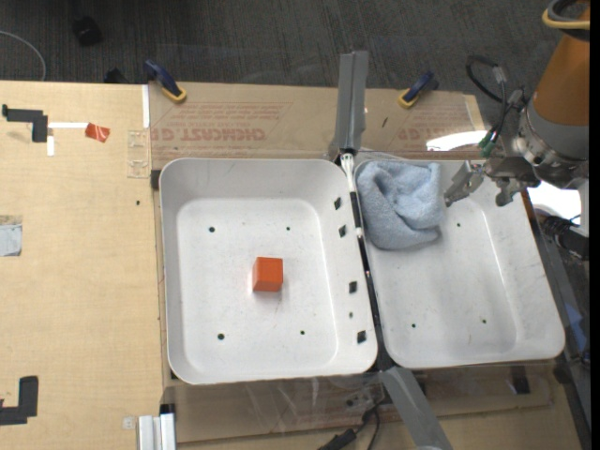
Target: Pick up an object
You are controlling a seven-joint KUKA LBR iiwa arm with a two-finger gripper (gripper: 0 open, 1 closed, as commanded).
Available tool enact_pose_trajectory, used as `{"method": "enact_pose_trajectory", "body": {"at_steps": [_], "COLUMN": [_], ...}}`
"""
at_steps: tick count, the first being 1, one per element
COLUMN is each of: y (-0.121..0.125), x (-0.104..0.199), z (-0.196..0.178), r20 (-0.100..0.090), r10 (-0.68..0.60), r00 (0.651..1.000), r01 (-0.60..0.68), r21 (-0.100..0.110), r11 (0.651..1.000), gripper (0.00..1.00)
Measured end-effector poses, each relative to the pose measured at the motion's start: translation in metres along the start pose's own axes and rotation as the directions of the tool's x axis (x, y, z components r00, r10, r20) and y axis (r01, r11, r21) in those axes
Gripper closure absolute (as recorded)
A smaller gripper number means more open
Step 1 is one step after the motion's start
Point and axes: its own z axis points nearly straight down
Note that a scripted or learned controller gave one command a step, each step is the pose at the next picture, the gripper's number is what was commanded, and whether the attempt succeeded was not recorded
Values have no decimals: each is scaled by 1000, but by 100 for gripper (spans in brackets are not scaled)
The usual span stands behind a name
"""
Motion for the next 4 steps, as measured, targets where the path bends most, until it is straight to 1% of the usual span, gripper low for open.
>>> {"method": "enact_pose_trajectory", "body": {"at_steps": [1,2,3,4], "y": [36,36,17,76], "x": [4,4,-38,-22], "z": [157,147,121,60], "r20": [0,-1,2,2], "r10": [119,122,25,-181], "r00": [993,993,1000,983], "r01": [-119,-122,-25,181], "r21": [-9,-10,-3,-2], "r11": [993,992,1000,983], "gripper": [0,100,100,100]}}
